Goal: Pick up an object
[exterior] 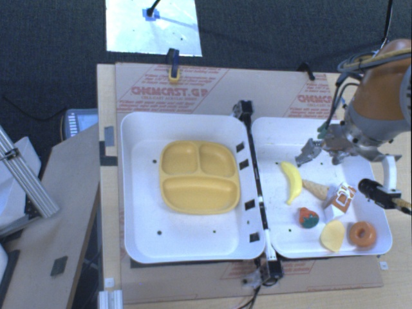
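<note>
The right bin (pixel 273 134) holds several toy foods: a yellow banana (pixel 293 182), a tan cone (pixel 315 188), a small white and orange carton (pixel 341 198), a red and green fruit (pixel 308 217), a pale yellow wedge (pixel 333 235) and an orange doughnut (pixel 362 234). My gripper (pixel 324 152) hangs over the back of this bin, up and right of the banana. Its two fingers stand apart, open, with nothing between them. The orange-banded arm (pixel 380 95) rises behind it at the right edge.
The left bin (pixel 132 172) bears a yellow divided plate (pixel 198 176). A black strip with clips (pixel 252 172) runs between the two bins. A black handle-like part (pixel 378 193) juts over the right bin's right side, next to the carton.
</note>
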Controlling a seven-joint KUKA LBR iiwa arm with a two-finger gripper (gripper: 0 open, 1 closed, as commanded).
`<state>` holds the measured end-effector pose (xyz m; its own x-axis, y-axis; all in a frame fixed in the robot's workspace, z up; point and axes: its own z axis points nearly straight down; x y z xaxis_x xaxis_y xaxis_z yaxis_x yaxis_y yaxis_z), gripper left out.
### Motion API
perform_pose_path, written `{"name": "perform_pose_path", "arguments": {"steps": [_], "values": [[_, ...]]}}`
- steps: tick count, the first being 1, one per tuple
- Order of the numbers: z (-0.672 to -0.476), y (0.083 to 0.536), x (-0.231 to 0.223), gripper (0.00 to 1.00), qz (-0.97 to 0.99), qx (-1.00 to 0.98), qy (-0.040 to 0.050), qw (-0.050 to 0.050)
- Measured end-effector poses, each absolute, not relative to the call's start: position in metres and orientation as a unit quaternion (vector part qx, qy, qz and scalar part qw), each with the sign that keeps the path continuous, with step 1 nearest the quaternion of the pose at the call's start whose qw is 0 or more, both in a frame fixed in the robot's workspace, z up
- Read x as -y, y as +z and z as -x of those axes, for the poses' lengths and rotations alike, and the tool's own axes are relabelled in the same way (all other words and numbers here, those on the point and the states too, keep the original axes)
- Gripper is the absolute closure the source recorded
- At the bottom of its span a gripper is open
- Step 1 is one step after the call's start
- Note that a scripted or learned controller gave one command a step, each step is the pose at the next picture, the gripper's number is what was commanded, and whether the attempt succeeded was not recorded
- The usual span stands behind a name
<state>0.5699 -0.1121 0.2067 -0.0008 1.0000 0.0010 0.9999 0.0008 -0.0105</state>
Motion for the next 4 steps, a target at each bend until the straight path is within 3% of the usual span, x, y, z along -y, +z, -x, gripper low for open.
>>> {"name": "perform_pose_path", "arguments": {"steps": [1,3,4], "values": [[-0.573,0.213,0.112,0.0,0.706,0.708,-0.0003,0.0],[-0.582,0.094,0.115,0.0,0.707,0.707,0.001,0.001],[-0.583,0.084,0.115,0.0,0.707,0.707,0.0,0.0]]}}
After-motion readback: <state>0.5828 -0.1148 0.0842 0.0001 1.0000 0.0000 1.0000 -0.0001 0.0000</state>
